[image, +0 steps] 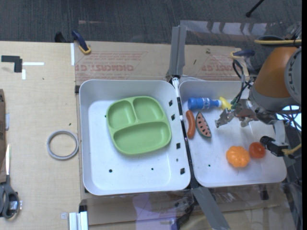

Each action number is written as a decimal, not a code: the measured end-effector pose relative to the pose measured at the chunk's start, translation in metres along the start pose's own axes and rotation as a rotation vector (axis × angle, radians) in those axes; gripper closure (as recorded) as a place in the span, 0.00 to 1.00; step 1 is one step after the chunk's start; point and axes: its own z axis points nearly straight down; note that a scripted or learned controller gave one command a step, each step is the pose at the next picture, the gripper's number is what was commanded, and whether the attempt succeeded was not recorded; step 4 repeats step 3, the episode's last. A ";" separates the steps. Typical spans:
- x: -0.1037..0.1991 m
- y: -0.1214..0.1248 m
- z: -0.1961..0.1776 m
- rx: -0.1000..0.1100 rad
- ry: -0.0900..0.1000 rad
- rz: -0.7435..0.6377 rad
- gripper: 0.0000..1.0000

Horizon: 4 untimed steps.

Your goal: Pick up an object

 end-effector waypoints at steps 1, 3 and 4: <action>-0.001 -0.103 0.018 0.003 0.002 0.000 0.00; 0.057 -0.102 -0.122 0.001 -0.001 -0.004 1.00; 0.057 -0.102 -0.122 0.001 -0.001 -0.004 1.00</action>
